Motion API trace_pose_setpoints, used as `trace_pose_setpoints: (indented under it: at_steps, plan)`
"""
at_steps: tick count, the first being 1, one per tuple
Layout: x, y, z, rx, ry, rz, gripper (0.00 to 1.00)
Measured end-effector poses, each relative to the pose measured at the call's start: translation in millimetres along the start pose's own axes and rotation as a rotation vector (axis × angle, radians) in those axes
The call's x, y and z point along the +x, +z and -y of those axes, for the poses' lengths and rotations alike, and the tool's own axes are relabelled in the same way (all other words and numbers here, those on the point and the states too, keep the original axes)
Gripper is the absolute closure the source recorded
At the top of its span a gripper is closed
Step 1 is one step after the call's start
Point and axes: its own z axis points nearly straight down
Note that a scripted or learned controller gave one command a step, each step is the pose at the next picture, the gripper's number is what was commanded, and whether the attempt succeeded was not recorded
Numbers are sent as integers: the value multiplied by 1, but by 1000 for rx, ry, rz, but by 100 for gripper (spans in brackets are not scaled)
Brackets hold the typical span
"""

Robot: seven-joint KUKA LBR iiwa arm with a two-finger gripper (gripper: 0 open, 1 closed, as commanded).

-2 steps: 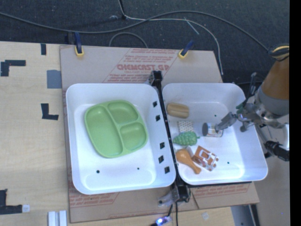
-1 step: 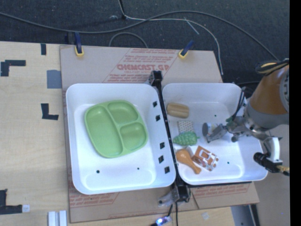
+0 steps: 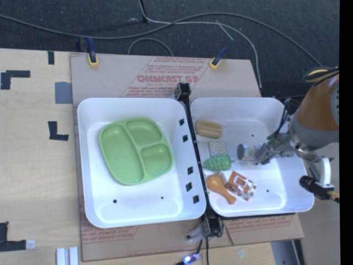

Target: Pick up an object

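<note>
My gripper (image 3: 265,154) reaches down into the right bin (image 3: 276,108) from the right, close to the bin's floor. Its tip is right beside a small can-like object (image 3: 247,150) that lies on its side; whether they touch I cannot tell. Elsewhere in this bin lie a tan bread roll (image 3: 208,129), a small checkered piece (image 3: 217,147), a green leafy toy (image 3: 217,162), an orange drumstick (image 3: 220,187) and an orange-and-white waffle-like piece (image 3: 241,185).
The left bin (image 3: 91,110) holds a green divided plate (image 3: 135,150). A black divider (image 3: 189,148) with clips runs between the two bins. The arm's orange band (image 3: 321,104) overhangs the right bin's right rim. Cables cross the dark floor behind the bench.
</note>
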Motion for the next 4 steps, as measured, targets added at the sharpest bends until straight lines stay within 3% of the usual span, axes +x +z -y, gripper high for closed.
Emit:
trace_pose_setpoints:
  at_steps: [2,3,4]
  plan:
    - [-4,-119,1,-5,0,2,100]
    - [-3,-159,1,-5,0,2,100]
    - [50,-140,3,-1,-2,1,100]
